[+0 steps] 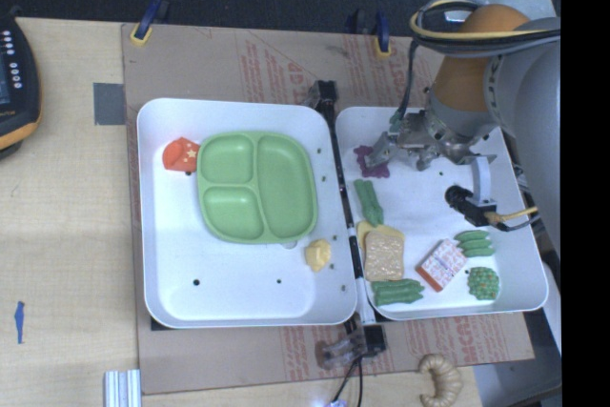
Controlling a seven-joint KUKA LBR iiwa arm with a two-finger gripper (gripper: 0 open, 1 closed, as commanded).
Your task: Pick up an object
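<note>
At the right white plastic bin's (534, 300) near edge, green toy beans (397, 292) are lying. The gripper (381, 151) is hovering over a purple toy (375, 164); finger state unclear. It should be descending squarely.

The table (67, 224) is pale wood, with a brown cardboard sheet (238, 62) clamped over its middle. On the cardboard sit two shallow white bins side by side, the left bin (172, 291) and the right bin (519, 300), touching along their inner edges. A black and orange handset (14, 81) lies at the table's left edge, and a grey tape patch (109, 103) sits beside the cardboard.
</note>
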